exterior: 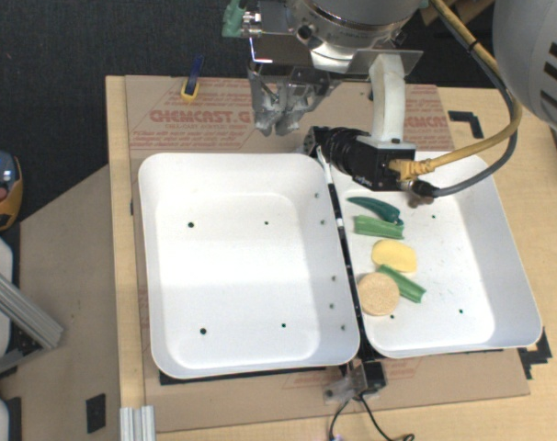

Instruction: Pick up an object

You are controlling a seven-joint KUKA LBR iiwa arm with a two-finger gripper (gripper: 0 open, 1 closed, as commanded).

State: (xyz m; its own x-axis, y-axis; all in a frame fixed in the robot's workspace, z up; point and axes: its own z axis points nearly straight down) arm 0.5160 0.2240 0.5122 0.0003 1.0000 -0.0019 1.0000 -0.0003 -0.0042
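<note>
Two shallow white plastic bins sit side by side on a brown cardboard sheet (214,108) that covers the bench. The left bin (168,246) has a bare floor marked with four small dark dots. The right bin (481,274) holds all loose items, grouped near its left wall, just beside the seam between the bins.

Contents of the right bin, from far to near:
- A dark green curved pepper-shaped piece (375,209). Its long axis runs roughly left to right, dipping slightly toward the right end.
- A light green rectangular block (378,227), just below the pepper. Its long axis is also left to right.
- A yellow rounded piece (394,256), below the block.
- A tan round disc (379,293), at the near end of the group, touching or overlapping the yellow piece.
- A light green strip (408,287), lying diagonally from upper left to lower right, just beside the disc.

The right half and near-right corner of the right bin offer open floor.

The end effector (283,108) hangs above the cardboard beyond the far edge of the left bin, well apart from the items. Its metal fingers point down with nothing between them; the gap width cannot be determined. A black unit with a yellow hose (471,150) rests over the far-left corner of the right bin.
</note>
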